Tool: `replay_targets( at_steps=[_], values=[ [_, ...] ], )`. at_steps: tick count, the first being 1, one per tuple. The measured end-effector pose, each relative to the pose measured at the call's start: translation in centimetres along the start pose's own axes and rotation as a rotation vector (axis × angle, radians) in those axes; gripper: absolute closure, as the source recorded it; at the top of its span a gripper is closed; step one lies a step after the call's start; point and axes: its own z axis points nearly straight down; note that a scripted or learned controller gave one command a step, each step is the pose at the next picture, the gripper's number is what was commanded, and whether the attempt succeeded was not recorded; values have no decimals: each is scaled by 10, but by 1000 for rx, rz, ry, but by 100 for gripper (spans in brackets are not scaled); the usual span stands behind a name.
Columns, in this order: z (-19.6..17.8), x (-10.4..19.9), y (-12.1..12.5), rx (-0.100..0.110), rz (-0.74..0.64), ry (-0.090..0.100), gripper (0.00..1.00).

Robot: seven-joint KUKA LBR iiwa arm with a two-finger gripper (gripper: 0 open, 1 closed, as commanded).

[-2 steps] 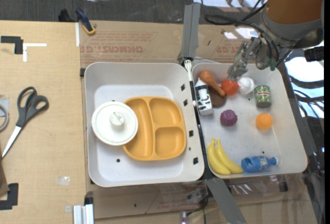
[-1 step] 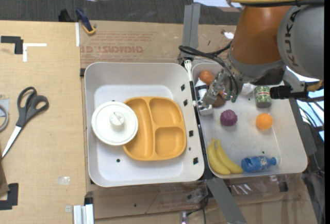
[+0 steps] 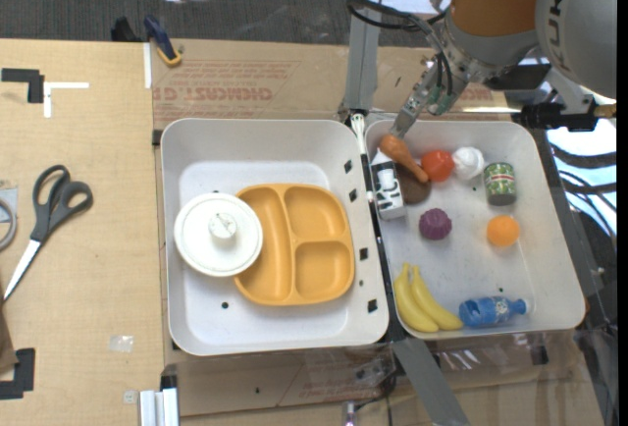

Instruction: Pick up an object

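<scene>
Carrot [image 3: 402, 153] lies slanting from upper left to lower right near the right bin's [image 3: 549, 218] back-left rim, crowded by a tomato [image 3: 438, 164], with the gripper [image 3: 410, 117] just above its upper end, finger spacing unclear.

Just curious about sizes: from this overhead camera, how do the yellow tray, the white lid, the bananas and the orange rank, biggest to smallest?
1. Yellow tray
2. White lid
3. Bananas
4. Orange

Two bins [image 3: 186, 218], one yellow tray [image 3: 294, 247], perhaps nine small items, one scissors [image 3: 44, 213]
</scene>
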Motion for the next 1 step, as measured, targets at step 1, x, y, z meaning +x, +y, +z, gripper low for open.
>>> replay_targets(
  at_steps=[1],
  values=[
    [76,9,-113,2,-26,3,100]
  ],
)
